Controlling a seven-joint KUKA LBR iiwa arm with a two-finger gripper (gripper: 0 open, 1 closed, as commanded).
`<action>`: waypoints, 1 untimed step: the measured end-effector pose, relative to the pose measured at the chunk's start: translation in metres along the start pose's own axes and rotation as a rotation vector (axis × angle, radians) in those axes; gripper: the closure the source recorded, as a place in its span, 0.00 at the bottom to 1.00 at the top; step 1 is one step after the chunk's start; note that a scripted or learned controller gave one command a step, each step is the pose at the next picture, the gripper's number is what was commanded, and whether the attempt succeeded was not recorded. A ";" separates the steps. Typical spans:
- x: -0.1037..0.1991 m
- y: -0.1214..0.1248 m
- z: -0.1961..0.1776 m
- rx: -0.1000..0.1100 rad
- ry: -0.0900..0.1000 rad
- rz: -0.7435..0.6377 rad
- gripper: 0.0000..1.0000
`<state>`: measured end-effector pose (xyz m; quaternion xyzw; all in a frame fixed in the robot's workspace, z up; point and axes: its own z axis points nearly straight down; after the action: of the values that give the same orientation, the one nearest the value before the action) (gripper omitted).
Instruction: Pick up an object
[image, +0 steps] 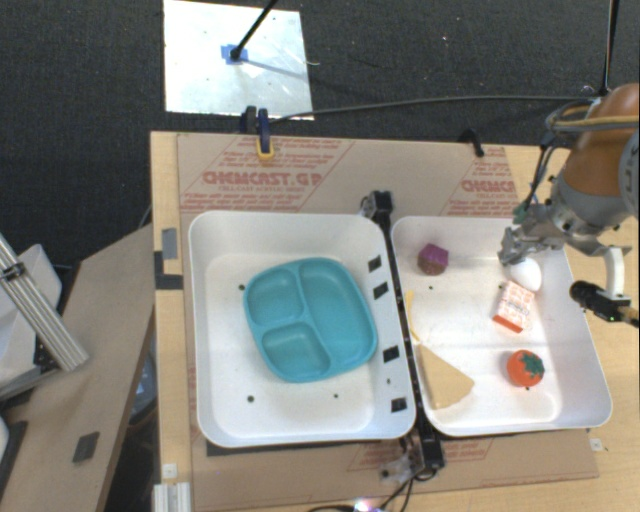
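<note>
Arm (598, 165) bent over rt bin (590, 400) — end effector (519, 247) at white egg (526, 272).

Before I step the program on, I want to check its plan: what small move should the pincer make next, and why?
Probably a short, straight descent onto the white egg-shaped object. The pincer sits right at that object's upper edge in the right bin, while the purple piece, the red and white carton and the tomato lie farther off. Whether it already touches, I cannot tell.
</note>
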<state>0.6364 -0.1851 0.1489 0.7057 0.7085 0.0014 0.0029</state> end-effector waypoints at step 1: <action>0.002 0.007 -0.046 -0.001 0.000 0.000 1.00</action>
<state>0.6428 -0.1825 0.1947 0.7055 0.7087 0.0020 0.0033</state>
